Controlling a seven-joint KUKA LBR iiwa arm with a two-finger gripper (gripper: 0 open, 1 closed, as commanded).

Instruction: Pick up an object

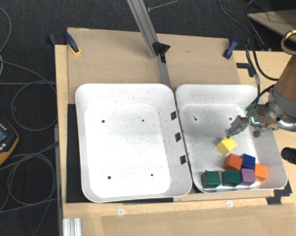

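Observation:
My gripper (246, 130) hangs over the right bin (206, 90), near its right wall. It is open, with one dark finger (234, 128) slanting down to the left and nothing between the two. A yellow block (227, 145) lies tilted just below that finger, apart from it. Toward the bin's front right corner sits a cluster: a red-orange block (232, 162), a blue block (248, 160), a purple block (248, 175), an orange block (260, 171) and two green blocks (212, 179) (231, 177).
The left bin (123, 141) adjoins the right one along a shared rim with black clips. A slanted metal pole (143, 18) rises behind the bins. Blue clamps (71, 42) (230, 48) hold the board's back corners. Cables lie on the floor at left.

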